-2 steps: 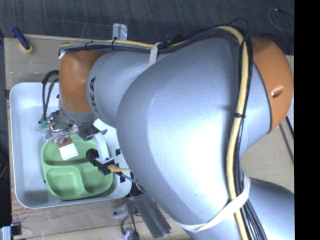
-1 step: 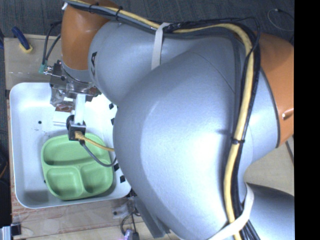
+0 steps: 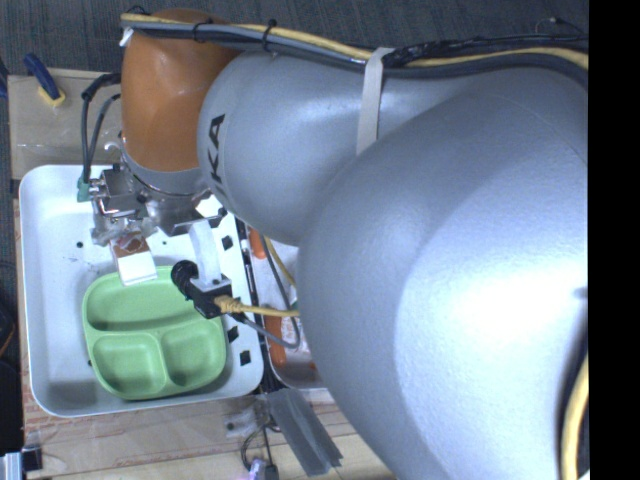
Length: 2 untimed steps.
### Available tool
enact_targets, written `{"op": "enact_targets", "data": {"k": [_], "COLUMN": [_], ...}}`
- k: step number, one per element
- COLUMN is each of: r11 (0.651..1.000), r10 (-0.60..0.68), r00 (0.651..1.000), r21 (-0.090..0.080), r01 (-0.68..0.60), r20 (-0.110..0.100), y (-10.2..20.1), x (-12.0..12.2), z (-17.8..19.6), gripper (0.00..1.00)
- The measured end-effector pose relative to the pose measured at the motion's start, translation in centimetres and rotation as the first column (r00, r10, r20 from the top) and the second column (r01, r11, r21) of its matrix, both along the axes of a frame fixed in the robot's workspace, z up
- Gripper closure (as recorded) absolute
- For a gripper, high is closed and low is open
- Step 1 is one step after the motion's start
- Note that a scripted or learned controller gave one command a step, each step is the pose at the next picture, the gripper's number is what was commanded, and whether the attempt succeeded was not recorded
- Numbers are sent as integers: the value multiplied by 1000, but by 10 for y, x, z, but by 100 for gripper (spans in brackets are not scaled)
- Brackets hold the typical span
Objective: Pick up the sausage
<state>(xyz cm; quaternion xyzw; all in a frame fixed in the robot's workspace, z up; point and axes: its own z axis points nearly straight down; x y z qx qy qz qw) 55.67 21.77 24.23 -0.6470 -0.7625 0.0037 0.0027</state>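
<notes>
Camera view: arm fills right side, orange band over left bin (image 3: 40, 268). Gripper (image 3: 128, 240) low at far rim of green divided tray (image 3: 155, 338). Brownish bit (image 3: 128, 239) right at gripper, maybe sausage, too small to confirm. Grip state: cannot tell. Judgement: lift not shown yet, pick unconfirmed.

Arm (image 3: 420, 218): grey, bulky, reaching in from the right. Orange band (image 3: 165, 88): above the wrist, over the far edge of the left bin (image 3: 40, 298). Gripper (image 3: 125, 243): pointing down into that bin, just beyond the green tray (image 3: 155, 338).
</notes>
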Motion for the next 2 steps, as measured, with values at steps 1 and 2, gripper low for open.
{"op": "enact_targets", "data": {"k": [1, 2], "r11": [1000, 945], "r10": [4, 328], "r00": [1000, 945], "r21": [-2, 2], "r01": [-4, -328], "r20": [-7, 0], "y": [1, -6], "x": [0, -46], "z": [8, -70], "gripper": [100, 100]}}
